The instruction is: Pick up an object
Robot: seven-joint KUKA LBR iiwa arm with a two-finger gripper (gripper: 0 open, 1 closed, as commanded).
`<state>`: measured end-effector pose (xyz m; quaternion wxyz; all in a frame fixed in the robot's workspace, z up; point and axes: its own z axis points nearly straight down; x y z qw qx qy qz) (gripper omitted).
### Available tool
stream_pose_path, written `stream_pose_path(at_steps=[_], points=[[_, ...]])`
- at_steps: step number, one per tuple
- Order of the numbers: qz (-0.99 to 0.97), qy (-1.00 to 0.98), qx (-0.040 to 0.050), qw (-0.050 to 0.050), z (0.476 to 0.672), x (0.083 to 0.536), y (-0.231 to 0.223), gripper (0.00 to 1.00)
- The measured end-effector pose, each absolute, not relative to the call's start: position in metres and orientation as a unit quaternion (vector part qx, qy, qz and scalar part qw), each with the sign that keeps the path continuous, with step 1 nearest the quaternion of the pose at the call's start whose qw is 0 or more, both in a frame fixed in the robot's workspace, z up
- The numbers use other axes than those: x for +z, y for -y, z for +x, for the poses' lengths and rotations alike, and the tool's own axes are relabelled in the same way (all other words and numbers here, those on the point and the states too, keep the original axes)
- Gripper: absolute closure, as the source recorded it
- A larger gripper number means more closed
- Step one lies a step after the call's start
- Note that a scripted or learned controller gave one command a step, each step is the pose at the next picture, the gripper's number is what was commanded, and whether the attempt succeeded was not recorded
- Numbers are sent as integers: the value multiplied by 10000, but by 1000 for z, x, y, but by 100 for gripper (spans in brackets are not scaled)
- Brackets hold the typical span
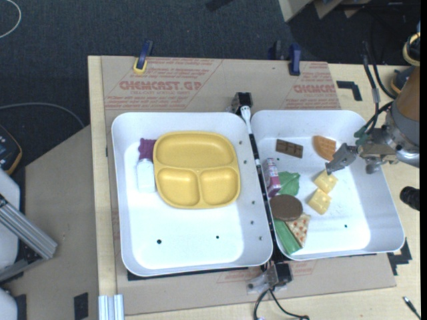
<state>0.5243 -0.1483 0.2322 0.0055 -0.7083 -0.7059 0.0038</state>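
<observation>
My gripper (356,163) hangs over the right part of the right bin (373,229), its fingers spread open with nothing between them. Its left finger (341,158) ends just above a yellow cheese cube (325,181). A second yellow cube (319,201) lies below that one. An orange wedge (325,146) and a brown chocolate bar (289,149) lie left of the gripper. Along the bin's left side sit a pink can (271,176), a green piece (289,182), a brown round cookie (287,207) and a speckled cracker (299,228).
The left bin (180,245) holds a yellow divided plate (197,169) and a white bottle with a purple cap (145,167) at its left. A dark divider (254,165) runs between the bins. Cables trail off the bench at the right.
</observation>
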Motion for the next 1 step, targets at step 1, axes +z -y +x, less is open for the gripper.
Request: stream_pose_path(at_steps=[1], points=[[-7072,7070,-1,-2,527,239,148,0]])
